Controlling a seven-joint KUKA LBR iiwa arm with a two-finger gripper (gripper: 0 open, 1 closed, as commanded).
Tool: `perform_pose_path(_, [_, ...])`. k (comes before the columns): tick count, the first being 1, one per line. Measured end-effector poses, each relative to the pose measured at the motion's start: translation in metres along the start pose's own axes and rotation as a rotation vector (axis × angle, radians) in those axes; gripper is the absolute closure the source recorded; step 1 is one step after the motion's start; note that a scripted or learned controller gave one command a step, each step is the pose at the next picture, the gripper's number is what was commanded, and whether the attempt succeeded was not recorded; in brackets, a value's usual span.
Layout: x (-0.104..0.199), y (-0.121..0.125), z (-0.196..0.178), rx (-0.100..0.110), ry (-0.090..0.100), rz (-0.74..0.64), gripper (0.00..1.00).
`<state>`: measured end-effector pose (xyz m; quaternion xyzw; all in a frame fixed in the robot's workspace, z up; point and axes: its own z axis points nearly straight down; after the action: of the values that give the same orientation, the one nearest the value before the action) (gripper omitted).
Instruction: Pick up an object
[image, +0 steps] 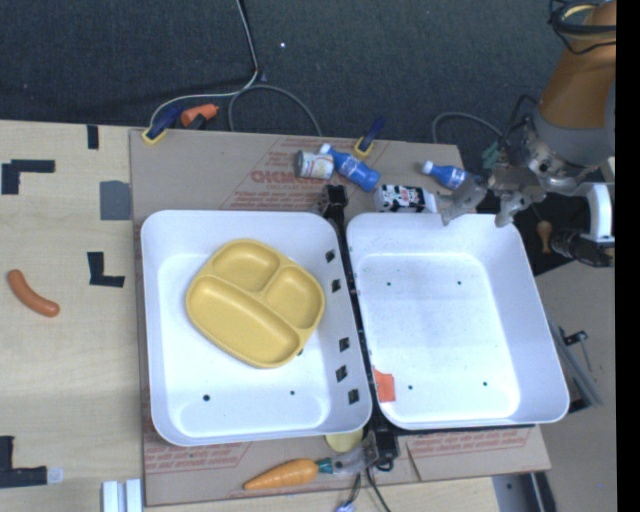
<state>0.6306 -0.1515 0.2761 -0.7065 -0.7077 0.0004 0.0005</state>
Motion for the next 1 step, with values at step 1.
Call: perform_pose_path(1, [0.0002,-0.0052,0.1828,0.013,0.002,0.001,0.0])
